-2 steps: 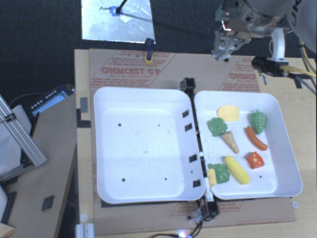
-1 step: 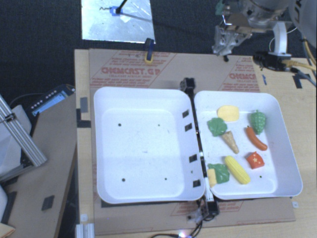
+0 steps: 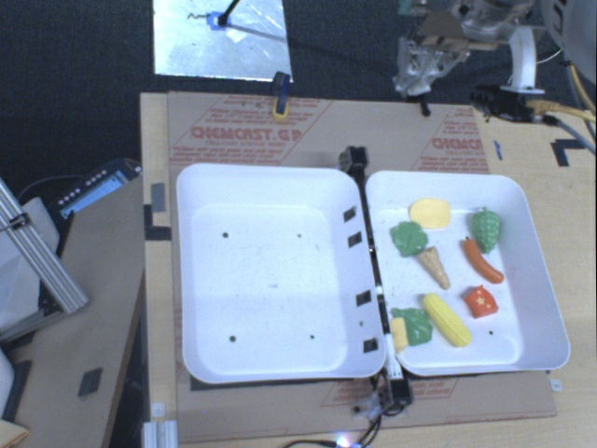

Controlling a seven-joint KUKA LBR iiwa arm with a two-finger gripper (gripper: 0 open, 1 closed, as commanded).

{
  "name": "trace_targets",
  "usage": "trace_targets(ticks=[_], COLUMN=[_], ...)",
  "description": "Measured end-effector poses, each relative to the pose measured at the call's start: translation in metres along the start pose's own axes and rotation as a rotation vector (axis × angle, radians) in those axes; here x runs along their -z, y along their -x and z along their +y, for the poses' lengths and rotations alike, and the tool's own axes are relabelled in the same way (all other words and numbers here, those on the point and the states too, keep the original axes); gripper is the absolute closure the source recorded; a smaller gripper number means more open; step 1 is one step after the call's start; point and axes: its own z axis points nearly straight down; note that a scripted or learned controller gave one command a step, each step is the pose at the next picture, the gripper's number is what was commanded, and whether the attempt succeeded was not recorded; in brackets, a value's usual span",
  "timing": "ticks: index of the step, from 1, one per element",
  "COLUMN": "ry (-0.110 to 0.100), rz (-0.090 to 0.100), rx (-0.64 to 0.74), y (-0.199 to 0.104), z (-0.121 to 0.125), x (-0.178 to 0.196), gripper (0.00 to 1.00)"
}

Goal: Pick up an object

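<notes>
The right bin (image 3: 532,250) holds several toy foods: a yellow round piece (image 3: 430,214), a green broccoli (image 3: 408,238), a tan cone (image 3: 434,267), a green leafy piece (image 3: 485,228), an orange carrot (image 3: 482,260), a red piece (image 3: 480,301), a yellow corn cob (image 3: 447,319) and a green-and-yellow piece (image 3: 410,327). My gripper (image 3: 415,75) hangs high at the top of the view, above the bench's far edge and well back from the right bin. Nothing shows between its fingers.
The left bin (image 3: 201,278) lies beside the right one, joined by a black hinge strip (image 3: 368,269). A yellow and blue clamp (image 3: 280,96) sits at the bench's far edge. A silver sheet (image 3: 219,26) lies on the floor beyond.
</notes>
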Motion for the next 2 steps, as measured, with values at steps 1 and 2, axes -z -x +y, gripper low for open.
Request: trace_targets(ticks=[1, 2], ry=[0.001, 0.000], rz=[0.000, 0.000], rx=[0.000, 0.000], y=[-0.006, -0.021], z=[0.000, 0.000], x=[0.028, 0.048], gripper=[1.00, 1.00])
